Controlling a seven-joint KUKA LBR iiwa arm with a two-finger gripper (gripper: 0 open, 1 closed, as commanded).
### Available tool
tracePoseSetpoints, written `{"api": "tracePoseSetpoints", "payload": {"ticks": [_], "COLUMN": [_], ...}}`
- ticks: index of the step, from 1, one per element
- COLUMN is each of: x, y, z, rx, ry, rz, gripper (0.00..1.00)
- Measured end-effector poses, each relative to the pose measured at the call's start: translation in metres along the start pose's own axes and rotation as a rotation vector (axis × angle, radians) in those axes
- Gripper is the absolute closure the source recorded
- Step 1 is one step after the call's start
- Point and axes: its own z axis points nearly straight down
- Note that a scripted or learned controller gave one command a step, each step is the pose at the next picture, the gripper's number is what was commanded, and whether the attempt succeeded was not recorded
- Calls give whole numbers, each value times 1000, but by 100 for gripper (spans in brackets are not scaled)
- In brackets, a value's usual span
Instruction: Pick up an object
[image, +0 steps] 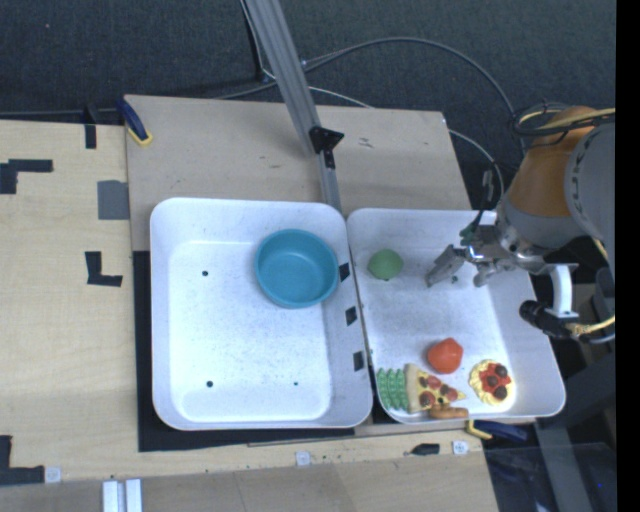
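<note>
**Small toys within reach in the right bin**

From the left, we see a blue bowl in the left bin. In the right bin lies a green ball, with the gripper spread just beside it, holding nothing. We judge the ball light, smooth, likely to roll; we'd pinch across its middle.

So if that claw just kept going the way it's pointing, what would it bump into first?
Most likely the green ball. The claw points left across the right bin, and the ball lies nearest along that line. Its height above the bin floor is unclear, so it might pass over.
</note>
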Motion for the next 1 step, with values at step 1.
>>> {"api": "tracePoseSetpoints", "payload": {"ticks": [1], "x": [0], "y": [0], "z": [43], "rx": [-4], "ry": [-1], "rz": [0], "gripper": [0]}}
